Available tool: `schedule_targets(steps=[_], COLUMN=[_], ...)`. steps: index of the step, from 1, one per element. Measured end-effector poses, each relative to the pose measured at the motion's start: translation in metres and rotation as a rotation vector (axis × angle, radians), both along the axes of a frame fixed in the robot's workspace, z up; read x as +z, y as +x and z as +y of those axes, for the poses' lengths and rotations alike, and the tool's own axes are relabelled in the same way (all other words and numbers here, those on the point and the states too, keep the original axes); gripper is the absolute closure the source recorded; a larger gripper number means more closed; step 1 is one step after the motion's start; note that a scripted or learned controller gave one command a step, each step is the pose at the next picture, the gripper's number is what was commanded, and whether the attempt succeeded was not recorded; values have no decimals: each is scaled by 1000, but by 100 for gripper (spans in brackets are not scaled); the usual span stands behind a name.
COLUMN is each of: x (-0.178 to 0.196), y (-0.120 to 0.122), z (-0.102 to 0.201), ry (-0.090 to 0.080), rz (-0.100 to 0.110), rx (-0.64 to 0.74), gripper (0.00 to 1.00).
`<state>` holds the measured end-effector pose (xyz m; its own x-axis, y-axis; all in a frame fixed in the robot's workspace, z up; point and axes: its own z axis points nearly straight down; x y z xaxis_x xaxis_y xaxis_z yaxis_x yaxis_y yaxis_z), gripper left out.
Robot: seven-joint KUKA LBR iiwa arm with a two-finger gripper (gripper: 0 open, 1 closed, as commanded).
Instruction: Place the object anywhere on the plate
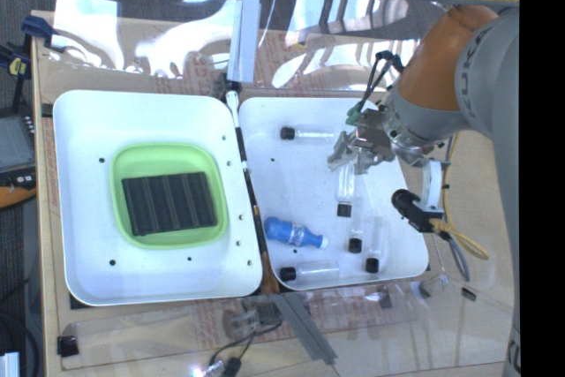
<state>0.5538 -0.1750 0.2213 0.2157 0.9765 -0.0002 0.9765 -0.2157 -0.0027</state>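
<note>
— two white bins [79, 190] on the table?
— yes. green plate [168, 156] left; blue bottle [292, 232] and clear vials [345, 186] right.
— jaws [353, 150]?
— over a vial, can't tell their state.

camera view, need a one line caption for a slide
Arm's gripper hovers over the right bin of clear vials and a blue bottle; the green plate sits in the left bin.

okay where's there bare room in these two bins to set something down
Left bin: the white margin around the green plate, widest at its left. Right bin: the patch between its left wall, the upper tube and the blue bottle. The lower right is crowded with clear tubes, under the tool.
</note>
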Motion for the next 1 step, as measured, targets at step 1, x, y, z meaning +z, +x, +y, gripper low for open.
schedule_targets(steps=[1], x=[0], y=[0], z=[0], ry=[0], rz=[0], rx=[0], gripper=[0])
